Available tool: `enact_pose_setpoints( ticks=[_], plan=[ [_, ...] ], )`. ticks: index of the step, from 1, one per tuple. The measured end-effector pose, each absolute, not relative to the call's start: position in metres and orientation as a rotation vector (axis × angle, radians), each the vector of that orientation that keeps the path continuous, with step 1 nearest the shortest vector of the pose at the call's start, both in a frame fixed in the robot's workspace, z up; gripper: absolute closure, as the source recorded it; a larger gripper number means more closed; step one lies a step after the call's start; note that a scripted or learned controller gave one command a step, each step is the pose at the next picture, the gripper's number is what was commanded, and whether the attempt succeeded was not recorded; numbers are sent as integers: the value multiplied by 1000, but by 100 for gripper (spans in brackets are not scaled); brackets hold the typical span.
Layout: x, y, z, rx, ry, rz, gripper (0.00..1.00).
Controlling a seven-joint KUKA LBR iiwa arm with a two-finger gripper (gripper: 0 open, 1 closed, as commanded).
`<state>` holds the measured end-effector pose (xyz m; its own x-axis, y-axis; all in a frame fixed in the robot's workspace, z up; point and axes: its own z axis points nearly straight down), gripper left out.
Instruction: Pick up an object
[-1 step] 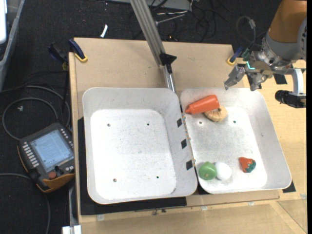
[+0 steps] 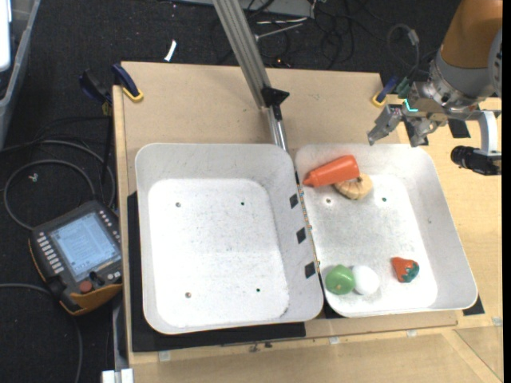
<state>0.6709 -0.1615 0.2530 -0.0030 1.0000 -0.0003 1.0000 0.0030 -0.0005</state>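
Bins sit side by side on the surface point(image 2: 335, 102) in front of you: the left bin point(image 2: 160, 174) and the right bin point(image 2: 435, 214), their inner edges touching along the middle. All the loose objects lie in the right bin. Near its far left corner you see an orange carrot point(image 2: 331, 171), lying on its side with the narrow end pointing left, and a tan piece point(image 2: 354, 188) tucked just beside and partly under its thick end. Toward the near edge, a green object point(image 2: 339, 279) and a white ball point(image 2: 366, 280) rest touching one another. A little to their right, apart from them, stands a small red object point(image 2: 404, 269) with a green patch on its lower side.

The gripper point(image 2: 403, 128) hovers above the far right corner of the right bin, over the rim rather than over any of the objects, and well apart from the carrot. You can see its two dark fingers point(image 2: 383, 126) spread apart, with nothing between them. The grey wrist and the orange band of the arm point(image 2: 471, 38) rise toward the upper right.

On the floor to the left of the surface lies a teach pendant point(image 2: 76, 250) with a lit screen, its cable looping around it.
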Motion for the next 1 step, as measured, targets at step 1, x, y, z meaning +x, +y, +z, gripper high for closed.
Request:
enact_pose_setpoints(
  ticks=[1],
  plan=[
    [665,-157,208,-2218,-2221,5,0]
  ],
)
